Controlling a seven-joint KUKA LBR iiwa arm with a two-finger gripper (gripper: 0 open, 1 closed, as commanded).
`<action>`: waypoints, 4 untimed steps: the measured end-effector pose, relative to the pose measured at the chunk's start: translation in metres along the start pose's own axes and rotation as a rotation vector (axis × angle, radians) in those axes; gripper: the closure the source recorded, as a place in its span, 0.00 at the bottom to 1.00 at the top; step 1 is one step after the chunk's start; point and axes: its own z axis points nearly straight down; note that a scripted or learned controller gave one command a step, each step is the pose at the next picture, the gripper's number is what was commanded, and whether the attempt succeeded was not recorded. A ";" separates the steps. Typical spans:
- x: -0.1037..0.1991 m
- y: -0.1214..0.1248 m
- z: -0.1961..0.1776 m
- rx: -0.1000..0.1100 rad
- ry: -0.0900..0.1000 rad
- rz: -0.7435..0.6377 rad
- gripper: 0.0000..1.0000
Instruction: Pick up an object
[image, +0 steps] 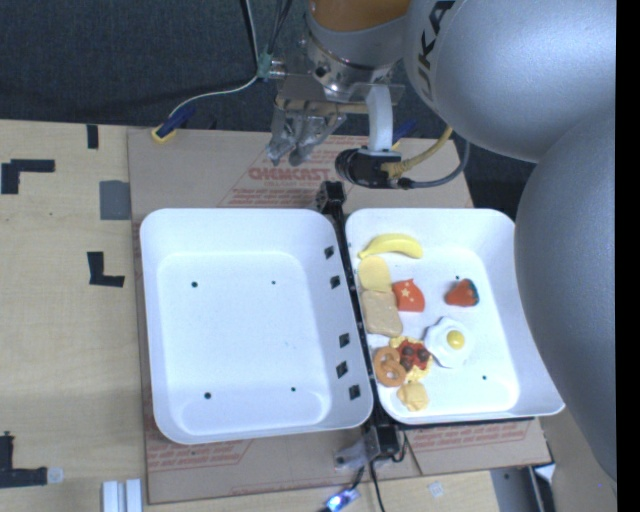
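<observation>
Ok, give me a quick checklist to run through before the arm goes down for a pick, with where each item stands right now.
1. Objects to pick in the right bin: ok, toy foods including a banana and a fried egg lie there.
2. Gripper carrying nothing: ok, nothing shows between its fingers.
3. Gripper over a target: not ok, it hangs beyond the bins' far edge, over the cardboard.
4. Target standing free: not ok for the cluster along the left wall; the egg lies more apart.
5. Finger opening: cannot tell.
</observation>
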 end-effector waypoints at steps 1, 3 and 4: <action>0.065 -0.074 0.131 0.003 -0.002 -0.002 1.00; 0.072 -0.068 -0.132 -0.028 0.005 0.003 1.00; 0.064 -0.053 0.176 0.001 -0.006 0.007 1.00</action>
